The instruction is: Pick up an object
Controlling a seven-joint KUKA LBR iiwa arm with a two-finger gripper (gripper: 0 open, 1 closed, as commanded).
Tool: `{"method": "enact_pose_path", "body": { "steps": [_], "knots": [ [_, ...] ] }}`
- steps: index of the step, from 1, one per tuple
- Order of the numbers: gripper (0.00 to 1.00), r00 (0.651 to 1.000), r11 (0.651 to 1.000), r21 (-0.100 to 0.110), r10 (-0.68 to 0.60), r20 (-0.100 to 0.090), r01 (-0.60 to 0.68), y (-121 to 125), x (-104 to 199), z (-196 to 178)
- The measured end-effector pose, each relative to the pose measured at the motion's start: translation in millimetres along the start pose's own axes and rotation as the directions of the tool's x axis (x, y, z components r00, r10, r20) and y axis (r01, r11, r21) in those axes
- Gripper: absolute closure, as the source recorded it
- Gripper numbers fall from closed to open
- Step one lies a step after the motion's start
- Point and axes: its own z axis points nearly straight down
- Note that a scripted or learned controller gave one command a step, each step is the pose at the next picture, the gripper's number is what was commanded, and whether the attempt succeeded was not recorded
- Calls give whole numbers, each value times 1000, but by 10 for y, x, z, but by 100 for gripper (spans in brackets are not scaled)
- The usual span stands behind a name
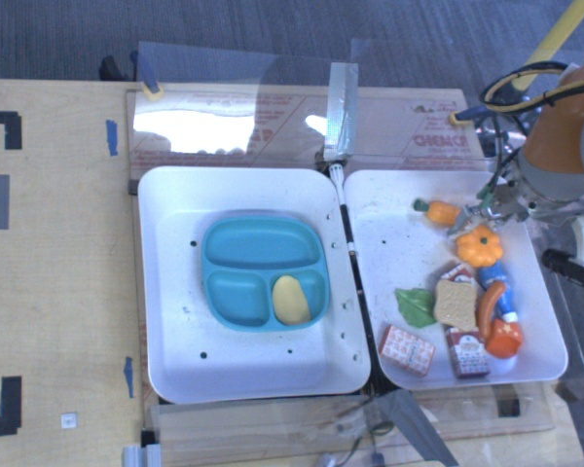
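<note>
Looking down on the worktop [49,261], we see the hand [489,208], its grip impossible to tell, low over the right bin [389,261] between a carrot [440,212] and small orange pumpkin [479,248], while a yellow lemon [291,300] rests in the left bin's blue tray [238,251].

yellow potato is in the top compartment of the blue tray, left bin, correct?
Not quite. The camera view shows the yellow potato in the lower right compartment of the blue tray, in the left bin. The top compartment holds nothing.
</note>
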Motion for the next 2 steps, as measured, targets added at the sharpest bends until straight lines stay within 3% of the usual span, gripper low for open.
{"method": "enact_pose_path", "body": {
  "steps": [1, 2],
  "knots": [
    [100, 999, 999, 18, -41, -7, 41, 381, 745, -15],
    [100, 999, 999, -7, 52, -2, -52, 649, 1461, -1167]
  ]
}}
